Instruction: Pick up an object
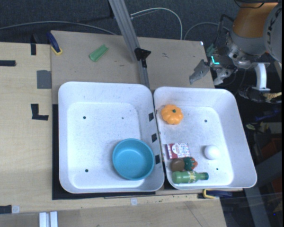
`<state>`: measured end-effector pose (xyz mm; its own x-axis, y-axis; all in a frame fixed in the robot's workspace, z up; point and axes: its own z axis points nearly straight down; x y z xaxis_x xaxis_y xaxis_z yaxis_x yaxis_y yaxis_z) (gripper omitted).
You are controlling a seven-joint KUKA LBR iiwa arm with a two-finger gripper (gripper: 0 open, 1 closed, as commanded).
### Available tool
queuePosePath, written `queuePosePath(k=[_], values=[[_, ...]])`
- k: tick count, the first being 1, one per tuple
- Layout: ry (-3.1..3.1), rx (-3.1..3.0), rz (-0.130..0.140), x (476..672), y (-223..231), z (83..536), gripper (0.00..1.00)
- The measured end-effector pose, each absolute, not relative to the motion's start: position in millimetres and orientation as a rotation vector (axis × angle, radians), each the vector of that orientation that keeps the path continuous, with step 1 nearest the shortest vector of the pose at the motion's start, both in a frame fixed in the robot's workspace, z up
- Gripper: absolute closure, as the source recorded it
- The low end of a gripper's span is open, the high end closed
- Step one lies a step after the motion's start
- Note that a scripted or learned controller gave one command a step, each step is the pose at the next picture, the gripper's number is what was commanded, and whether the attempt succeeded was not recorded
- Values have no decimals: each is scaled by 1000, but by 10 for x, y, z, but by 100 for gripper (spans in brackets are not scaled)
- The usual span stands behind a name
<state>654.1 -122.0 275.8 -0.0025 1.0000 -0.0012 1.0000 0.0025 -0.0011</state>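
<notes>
On the worktop (19, 126) the right bin (241, 126) holds an orange pumpkin (172, 114) near its far left corner, down-left of my fingers (206, 72), hovering empty beyond the bin's far rim, their spread unclear.

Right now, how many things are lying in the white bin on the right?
5: an orange pumpkin at its far left, a white ball, a red-and-white carton, a brown-red lump, and a green bottle nearest.

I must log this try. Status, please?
Tool above right bin's far rim, nothing in it. Pumpkin, egg, bottle untouched. Path clear.
</notes>
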Motion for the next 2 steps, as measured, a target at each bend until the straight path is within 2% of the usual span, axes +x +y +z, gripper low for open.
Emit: queuePosePath(k=[1, 2], values=[[2227, 2220, -7, 6605, -1203, 2294, 0], [2228, 2223, -9, 6561, -1171, 1649, 0]])
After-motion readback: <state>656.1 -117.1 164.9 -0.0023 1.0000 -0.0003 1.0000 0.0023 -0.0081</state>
